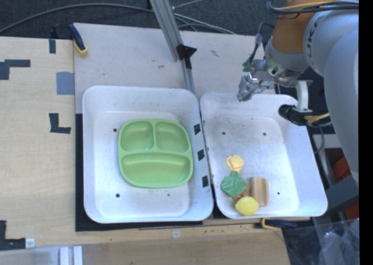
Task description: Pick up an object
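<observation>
Toy foods (pixel 245 188) clustered, right bin's (pixel 303 159) near corner

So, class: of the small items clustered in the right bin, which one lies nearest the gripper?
The pale yellow piece at the cluster's top, nearest the gripper; the others lie below it.

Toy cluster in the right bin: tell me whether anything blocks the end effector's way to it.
Nothing visible does. The end effector hangs over the right bin's far edge; bare bin floor lies between it and the toy cluster at the near side.

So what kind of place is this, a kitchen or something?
More likely a robotics lab bench: a robot arm over two white bins, toy food, loose cables.
</observation>
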